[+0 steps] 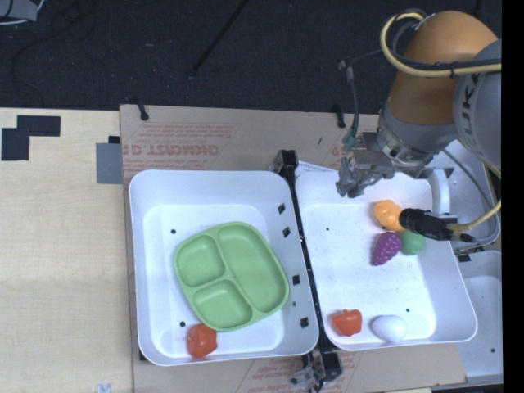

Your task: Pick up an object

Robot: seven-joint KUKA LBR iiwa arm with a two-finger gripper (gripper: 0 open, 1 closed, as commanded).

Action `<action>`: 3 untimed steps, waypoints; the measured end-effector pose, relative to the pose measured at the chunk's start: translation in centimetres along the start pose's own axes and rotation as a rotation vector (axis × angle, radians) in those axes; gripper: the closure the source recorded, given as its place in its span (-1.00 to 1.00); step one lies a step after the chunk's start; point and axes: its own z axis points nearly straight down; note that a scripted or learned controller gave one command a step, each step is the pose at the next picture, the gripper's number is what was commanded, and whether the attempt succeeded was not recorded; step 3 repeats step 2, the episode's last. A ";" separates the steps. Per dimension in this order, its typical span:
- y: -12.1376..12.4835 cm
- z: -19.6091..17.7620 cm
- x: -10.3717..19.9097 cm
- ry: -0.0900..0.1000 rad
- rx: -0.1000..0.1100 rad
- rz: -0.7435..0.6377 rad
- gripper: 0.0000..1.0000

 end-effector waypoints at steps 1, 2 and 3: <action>0.9 1.1 5.8 0.001 0.002 -0.001 1.00; 1.2 3.9 10.4 0.000 0.004 0.000 1.00; 1.2 3.9 10.4 0.000 0.004 0.000 1.00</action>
